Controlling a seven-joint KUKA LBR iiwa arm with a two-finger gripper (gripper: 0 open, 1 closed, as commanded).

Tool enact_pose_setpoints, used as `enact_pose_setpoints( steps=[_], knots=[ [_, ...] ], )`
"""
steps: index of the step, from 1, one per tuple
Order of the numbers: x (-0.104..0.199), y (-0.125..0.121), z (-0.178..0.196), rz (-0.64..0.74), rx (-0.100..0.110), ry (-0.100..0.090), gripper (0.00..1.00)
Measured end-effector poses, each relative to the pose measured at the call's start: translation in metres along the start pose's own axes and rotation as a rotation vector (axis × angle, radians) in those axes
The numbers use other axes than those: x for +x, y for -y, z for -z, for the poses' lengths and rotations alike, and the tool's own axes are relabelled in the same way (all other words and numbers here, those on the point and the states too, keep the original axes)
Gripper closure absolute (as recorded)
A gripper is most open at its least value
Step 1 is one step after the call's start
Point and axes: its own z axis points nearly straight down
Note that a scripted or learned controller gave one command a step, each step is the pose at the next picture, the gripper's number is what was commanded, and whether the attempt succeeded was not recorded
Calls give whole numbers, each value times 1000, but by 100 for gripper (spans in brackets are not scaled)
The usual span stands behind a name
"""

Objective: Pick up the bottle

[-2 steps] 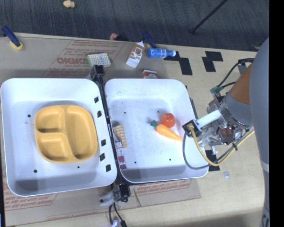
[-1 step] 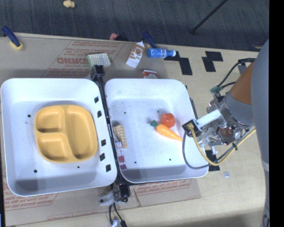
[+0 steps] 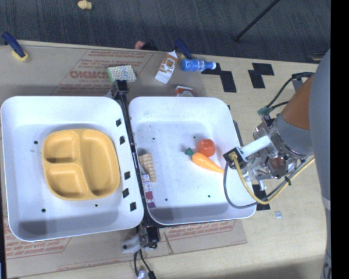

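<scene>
Item one, nearest you at the lower right: the gripper [image 3: 266, 168], sitting at the right rim of the right bin [image 3: 180, 211], looped by a yellow cable [image 3: 239, 192]; you cannot tell from this angle whether the claw is apart or together, and you can see nothing in it. Item two, inside that same bin: a carrot [image 3: 207, 163] lying just left of the gripper, with a tomato [image 3: 206, 147] touching its upper side, and a waffle-textured biscuit [image 3: 146, 165] against the left wall. Item three, in the left bin [image 3: 23, 214]: a yellow divided plate [image 3: 81, 163], sitting flat. Item four, farther back on the bench beyond both bins: a green sponge [image 3: 121, 73], a small carton [image 3: 166, 67] and, just right of it, the bottle [image 3: 196, 65], blue, lying on its side outside the bins and well apart from the gripper. Item five, farthest: a small yellow object [image 3: 84, 4] on the dark floor.
</scene>
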Motion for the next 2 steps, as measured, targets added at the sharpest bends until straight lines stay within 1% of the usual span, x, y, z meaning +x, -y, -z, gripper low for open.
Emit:
enact_pose_setpoints(
  steps=[1, 2],
  knots=[
    [0, 0, 27, -1, -3, -2, 100],
    [0, 0, 15, -1, -1, 1, 100]
  ],
)
